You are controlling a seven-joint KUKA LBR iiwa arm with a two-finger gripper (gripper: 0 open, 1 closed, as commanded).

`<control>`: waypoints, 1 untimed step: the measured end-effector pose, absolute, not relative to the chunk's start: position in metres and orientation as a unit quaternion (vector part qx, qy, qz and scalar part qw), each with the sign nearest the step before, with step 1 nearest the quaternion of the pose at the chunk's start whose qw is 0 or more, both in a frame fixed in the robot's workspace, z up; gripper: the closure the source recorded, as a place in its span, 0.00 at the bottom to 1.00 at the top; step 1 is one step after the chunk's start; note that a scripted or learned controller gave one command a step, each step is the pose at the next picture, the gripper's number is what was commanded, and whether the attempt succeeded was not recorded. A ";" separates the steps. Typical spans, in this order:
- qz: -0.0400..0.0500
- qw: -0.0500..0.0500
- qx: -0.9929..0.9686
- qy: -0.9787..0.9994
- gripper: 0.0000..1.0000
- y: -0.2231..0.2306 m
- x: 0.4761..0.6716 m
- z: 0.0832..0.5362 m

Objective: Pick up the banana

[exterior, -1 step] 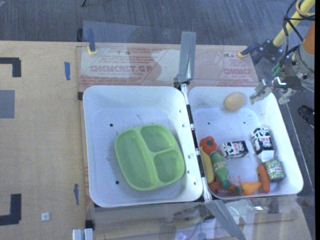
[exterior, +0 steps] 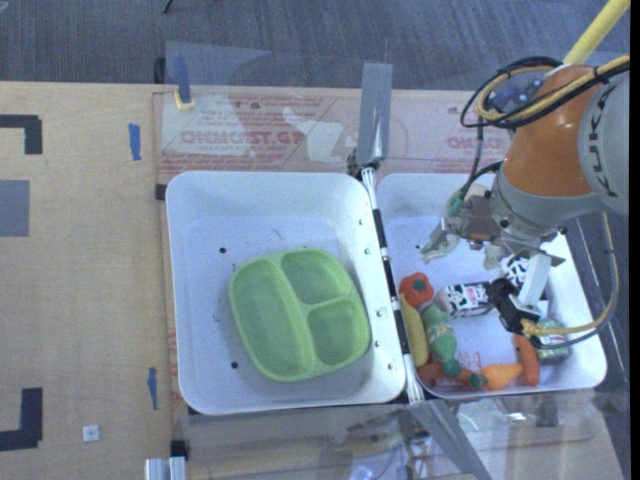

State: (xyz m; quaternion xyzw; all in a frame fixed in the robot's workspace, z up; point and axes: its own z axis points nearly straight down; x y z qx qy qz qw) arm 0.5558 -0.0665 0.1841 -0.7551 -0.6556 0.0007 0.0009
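The slim yellow plastic banana (exterior: 413, 334) lies in the right-hand shallow white bin (exterior: 585, 298), hard against that bin's left wall, with its long axis running roughly 12 to 6 o'clock in the camera view. A red toy tomato with a green cap (exterior: 416, 289) sits touching its upper end, and a green toy vegetable (exterior: 439, 334) lies just beside it at 3 o'clock, nearly parallel. More red and orange toy items, including an orange toy carrot (exterior: 503, 374), crowd the bin's near wall around the banana's lower end. A small black-and-white carton (exterior: 466, 297) rests near the middle of the bin. The two-finger gripper (exterior: 462, 234) on the grey and orange arm hangs over the upper part of the same bin, so the banana lies from it at about 7 o'clock, near but clearly apart. How far the jaws stand open cannot be told, and nothing is seen held between them. Judgement: the left wall and the green vegetable leave little room on either long side of the banana; closing across its short axis appears the only workable approach, with risk of catching the wall or a neighbour. The left-hand white bin (exterior: 200, 218) holds a green three-compartment plastic plate (exterior: 300, 313) and lies well apart from the work. The wooden desk (exterior: 80, 268) extends out at 9 o'clock.
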 end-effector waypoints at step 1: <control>0.002 0.002 -0.818 -0.575 0.00 0.000 0.497 0.184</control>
